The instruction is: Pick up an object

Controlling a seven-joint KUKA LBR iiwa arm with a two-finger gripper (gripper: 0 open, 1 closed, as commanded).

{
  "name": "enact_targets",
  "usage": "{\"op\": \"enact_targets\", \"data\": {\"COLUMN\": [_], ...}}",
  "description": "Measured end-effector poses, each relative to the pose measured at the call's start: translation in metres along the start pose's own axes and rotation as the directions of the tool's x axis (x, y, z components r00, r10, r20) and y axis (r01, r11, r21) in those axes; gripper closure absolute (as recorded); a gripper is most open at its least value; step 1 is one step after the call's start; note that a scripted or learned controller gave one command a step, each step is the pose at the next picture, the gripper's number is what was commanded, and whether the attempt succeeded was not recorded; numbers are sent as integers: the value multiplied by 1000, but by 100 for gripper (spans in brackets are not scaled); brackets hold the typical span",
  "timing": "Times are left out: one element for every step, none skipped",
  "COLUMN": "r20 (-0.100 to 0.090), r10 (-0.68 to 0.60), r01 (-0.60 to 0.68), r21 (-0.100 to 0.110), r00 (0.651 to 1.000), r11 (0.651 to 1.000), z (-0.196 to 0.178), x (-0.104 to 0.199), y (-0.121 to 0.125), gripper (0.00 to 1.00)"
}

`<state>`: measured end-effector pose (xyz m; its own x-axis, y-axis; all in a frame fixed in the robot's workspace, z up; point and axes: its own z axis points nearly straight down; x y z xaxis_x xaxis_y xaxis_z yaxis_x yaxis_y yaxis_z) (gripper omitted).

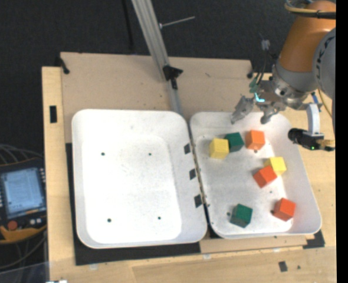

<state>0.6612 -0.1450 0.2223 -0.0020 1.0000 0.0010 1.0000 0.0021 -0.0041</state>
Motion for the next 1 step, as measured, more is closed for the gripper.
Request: {"op": "enact_targets", "data": {"r20": [4], "r10": [-2], "r01": [2], "r21": [-4], "r00": [1000], "r11": [1000], "z": [-3], "x": [-1], "y": [1], "gripper": [0]}}
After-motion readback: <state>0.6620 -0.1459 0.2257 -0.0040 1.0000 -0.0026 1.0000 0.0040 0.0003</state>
